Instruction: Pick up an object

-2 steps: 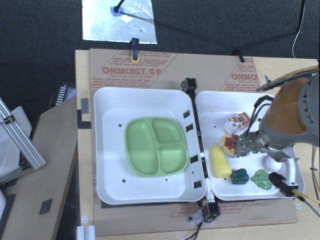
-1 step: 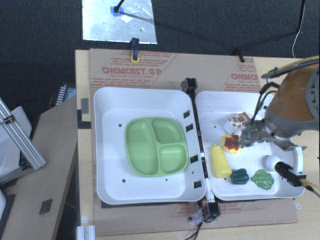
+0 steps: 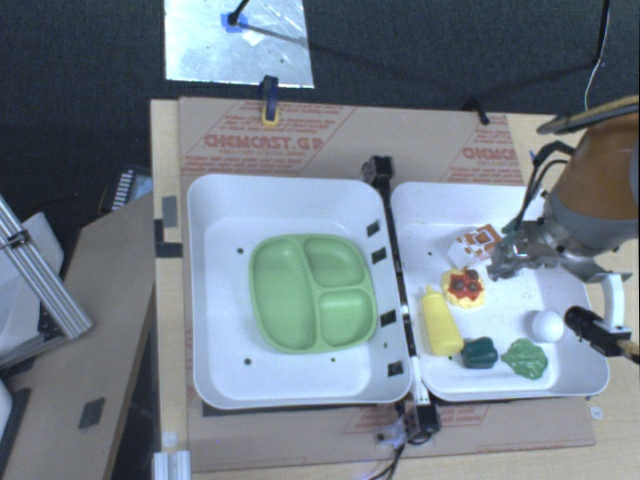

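Camera view: the claw hangs over the right bin, its state impossible to tell; the orange-white toy lies just beside it, leftward.

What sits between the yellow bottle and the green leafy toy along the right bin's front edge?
In the camera view, a dark green block lies between the yellow bottle and the green leafy toy.

Smooth white plastic bins, matt green plastic divided plate, glossy yellow plastic bottle, brown printed cardboard sheet, crinkled shiny foil sheet, dark rough carpet.
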Controlling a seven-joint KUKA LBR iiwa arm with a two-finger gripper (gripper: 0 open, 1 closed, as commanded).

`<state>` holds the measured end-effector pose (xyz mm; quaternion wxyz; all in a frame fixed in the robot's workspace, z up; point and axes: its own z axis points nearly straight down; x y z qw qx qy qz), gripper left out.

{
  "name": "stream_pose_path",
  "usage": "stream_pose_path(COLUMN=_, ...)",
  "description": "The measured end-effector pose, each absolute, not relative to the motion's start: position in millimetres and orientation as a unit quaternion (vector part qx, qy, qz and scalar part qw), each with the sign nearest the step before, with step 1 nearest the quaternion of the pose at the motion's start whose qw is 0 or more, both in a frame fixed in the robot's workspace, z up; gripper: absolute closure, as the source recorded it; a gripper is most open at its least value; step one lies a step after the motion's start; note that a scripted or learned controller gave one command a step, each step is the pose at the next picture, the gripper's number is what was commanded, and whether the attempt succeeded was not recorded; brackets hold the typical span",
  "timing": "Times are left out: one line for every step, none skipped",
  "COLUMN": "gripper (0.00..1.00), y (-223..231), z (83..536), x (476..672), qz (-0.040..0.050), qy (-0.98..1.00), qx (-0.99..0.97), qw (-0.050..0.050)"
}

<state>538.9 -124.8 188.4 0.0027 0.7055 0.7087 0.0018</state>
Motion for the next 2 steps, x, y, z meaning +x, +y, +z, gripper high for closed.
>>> stream_pose_path(gripper=1.00, y=-127.3, z=249.1, x=533.0, qz=0.0022, qy=0.709, qx=0.706, qw=0.004)
stream_pose_path(gripper=1.00, y=-82.8, z=252.8, x=544.8, qz=0.0015, qy=0.710, qx=0.704, qw=0.001)
